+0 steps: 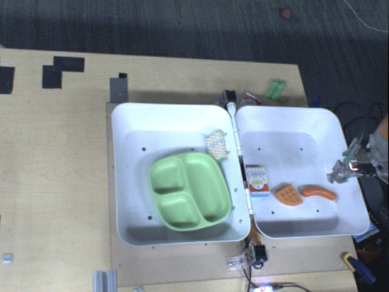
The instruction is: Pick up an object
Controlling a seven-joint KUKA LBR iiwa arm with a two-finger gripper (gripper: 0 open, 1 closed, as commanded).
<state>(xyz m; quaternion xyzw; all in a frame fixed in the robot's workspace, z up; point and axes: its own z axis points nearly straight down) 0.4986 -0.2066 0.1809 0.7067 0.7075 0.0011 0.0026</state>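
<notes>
1. Right now your candidate objects sit in the right bin (292, 123): an orange sausage-shaped toy (318, 193) lies near the bin's right wall, and a waffle-like orange piece (289, 195) lies just beside its left end.
2. You'll see a small white carton (258, 180) with a blue and orange print left of the waffle piece, close against the divider between the bins.
3. Your gripper (341, 172) hovers at the right bin's right rim, just up and right of the sausage toy; nothing shows between its tips, and you can't tell from this angle how the claw stands.
4. Check the left bin (130, 139): a green divided plate (190, 190) lies flat in it, tilted askew, with a small patterned wrapper (216, 143) touching its upper right edge.
5. Note a green item (275, 89) on the bench above the right bin, outside it.
</notes>
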